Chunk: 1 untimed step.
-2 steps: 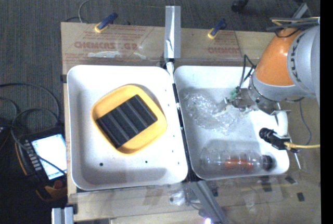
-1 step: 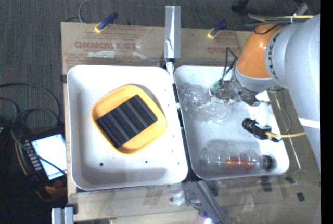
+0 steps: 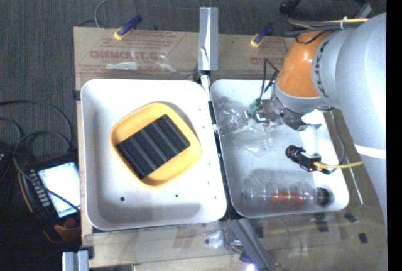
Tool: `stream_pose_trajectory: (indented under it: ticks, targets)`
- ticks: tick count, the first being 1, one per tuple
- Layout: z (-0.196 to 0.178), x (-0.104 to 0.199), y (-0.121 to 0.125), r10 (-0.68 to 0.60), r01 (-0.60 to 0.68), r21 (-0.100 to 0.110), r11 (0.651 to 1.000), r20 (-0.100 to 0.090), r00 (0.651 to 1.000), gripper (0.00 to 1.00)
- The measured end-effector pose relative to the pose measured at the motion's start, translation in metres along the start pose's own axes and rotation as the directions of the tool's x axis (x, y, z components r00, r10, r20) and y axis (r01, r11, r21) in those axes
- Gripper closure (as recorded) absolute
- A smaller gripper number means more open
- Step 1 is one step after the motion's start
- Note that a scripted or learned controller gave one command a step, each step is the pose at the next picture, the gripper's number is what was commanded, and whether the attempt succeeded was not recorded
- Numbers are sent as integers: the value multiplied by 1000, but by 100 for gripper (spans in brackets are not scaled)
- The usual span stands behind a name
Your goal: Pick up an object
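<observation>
Clear bottle (image 3: 282,195) lies left-right in right bin (image 3: 276,166), cap pointing right; hand (image 3: 264,110) grip state unclear.

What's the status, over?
Claw over right bin, state unreadable. Clear bottle lying by near wall, not held. Crumpled plastic beside claw.

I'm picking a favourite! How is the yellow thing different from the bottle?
The yellow thing is bright with a black ribbed middle; the bottle is see-through. The yellow thing is wide and flat; the bottle is long, lying on its side. Both rest in white bins.
</observation>
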State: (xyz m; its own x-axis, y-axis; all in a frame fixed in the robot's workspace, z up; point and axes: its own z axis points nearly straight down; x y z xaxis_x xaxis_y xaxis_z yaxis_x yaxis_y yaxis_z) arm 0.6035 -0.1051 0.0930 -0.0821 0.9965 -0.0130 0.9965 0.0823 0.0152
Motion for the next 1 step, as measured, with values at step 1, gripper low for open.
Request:
stream_pose_trajectory:
  ticks: [1]
  targets:
    - [1,-5,49,5,-5,6,1000,-8,1000,0]
